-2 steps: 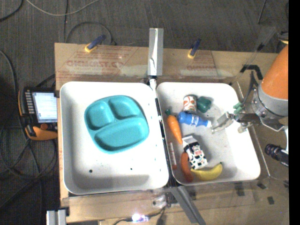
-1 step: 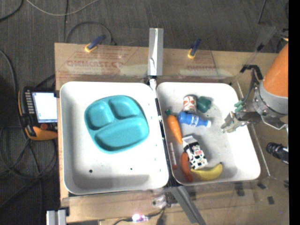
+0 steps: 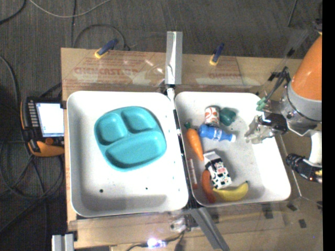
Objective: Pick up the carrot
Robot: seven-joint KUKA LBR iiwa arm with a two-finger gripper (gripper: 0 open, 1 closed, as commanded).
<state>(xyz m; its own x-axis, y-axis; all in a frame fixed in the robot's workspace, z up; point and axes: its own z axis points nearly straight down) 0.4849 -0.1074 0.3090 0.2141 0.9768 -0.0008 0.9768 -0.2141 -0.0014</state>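
Observation:
The orange carrot (image 3: 195,144) lies lengthwise along the left wall of the right bin (image 3: 272,184), its green top pointing to the far end. My gripper (image 3: 257,131) hangs over the right side of that bin, well to the right of the carrot and apart from it. Nothing shows between its fingers.
In the right bin also lie a blue bottle (image 3: 215,134), a small can (image 3: 211,114), a teal object (image 3: 227,116), a black-and-white carton (image 3: 218,172), a banana (image 3: 231,192) and a red item (image 3: 207,184). A teal divided plate (image 3: 131,136) sits in the left bin (image 3: 84,182).

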